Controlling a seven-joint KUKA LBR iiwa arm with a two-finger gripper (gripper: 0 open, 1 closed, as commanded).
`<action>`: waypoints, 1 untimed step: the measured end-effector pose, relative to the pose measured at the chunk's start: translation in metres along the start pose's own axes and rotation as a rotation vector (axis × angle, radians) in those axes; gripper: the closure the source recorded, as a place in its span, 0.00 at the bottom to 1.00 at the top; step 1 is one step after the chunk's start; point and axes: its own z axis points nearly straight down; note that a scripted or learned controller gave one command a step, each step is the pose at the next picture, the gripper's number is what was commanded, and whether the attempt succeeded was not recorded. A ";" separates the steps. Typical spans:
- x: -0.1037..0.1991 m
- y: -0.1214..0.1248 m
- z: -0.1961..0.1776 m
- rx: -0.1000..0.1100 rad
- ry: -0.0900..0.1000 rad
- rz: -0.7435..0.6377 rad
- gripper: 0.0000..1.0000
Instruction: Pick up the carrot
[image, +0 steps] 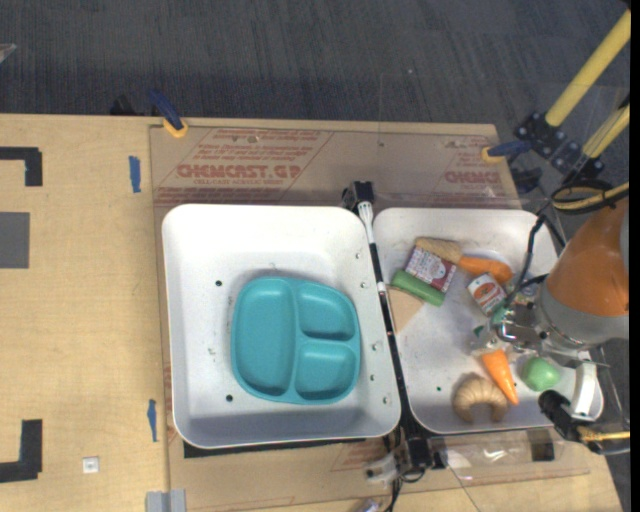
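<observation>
From above, two white bins sat side by side on a brown board printed in red with "CHEMCAST GP" (238, 170) along its far edge. The left bin (190, 300) held a teal divided plate (296, 340) near its centre. In the right bin (430, 340), the carrot (499, 374) lay by the near right corner, pointing toward the near edge, just beside a tan croissant (481, 395) on its left and a green ball (541, 374) on its right. The gripper (508, 328) hung over the bin's right side, close above the carrot's thick end; whether its claw was open or closed could not be told, and nothing showed clearly between it. Toward the far edge lay a small red-and-white labelled box (431, 267), its writing too small to read, a green block (417, 288), an orange item (484, 267) and a red-labelled can (486, 293).
</observation>
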 end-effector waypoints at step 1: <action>0.065 0.000 -0.086 0.014 0.005 -0.165 1.00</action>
